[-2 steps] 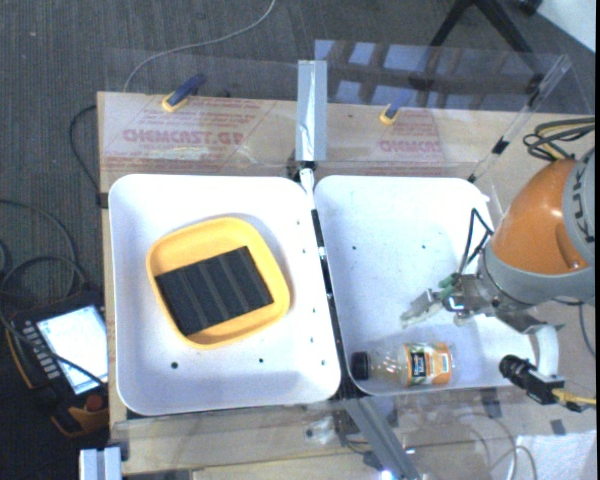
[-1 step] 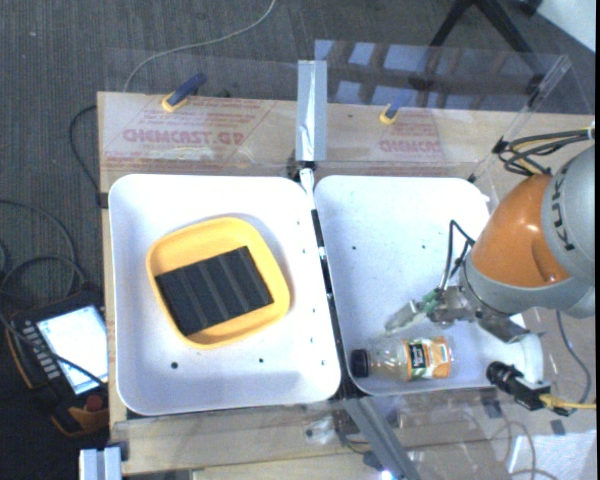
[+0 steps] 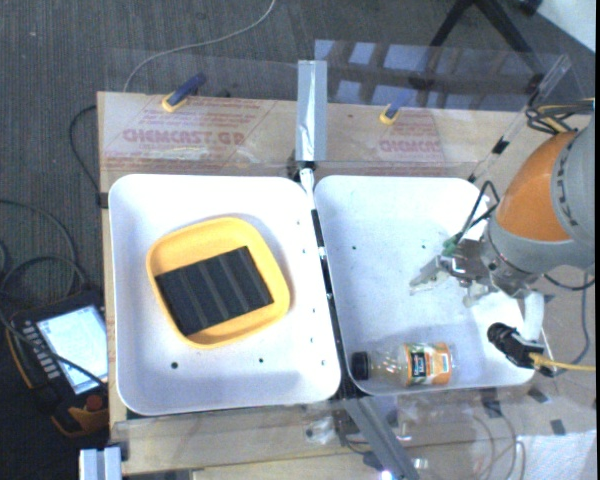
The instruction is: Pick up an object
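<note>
A clear bottle [image 3: 405,364] is lying at the right bin's [image 3: 380,218] near edge, likely light and slippery, best gripped mid-body, while the end effector [image 3: 450,268] is hovering empty, its spread unreadable.

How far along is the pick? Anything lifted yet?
Nothing looks lifted. The bottle lies on its side at the near edge of the right bin; the yellow dish sits in the left bin. The gripper hangs over the right bin, above the bottle. Grasping and lifting remain.
</note>
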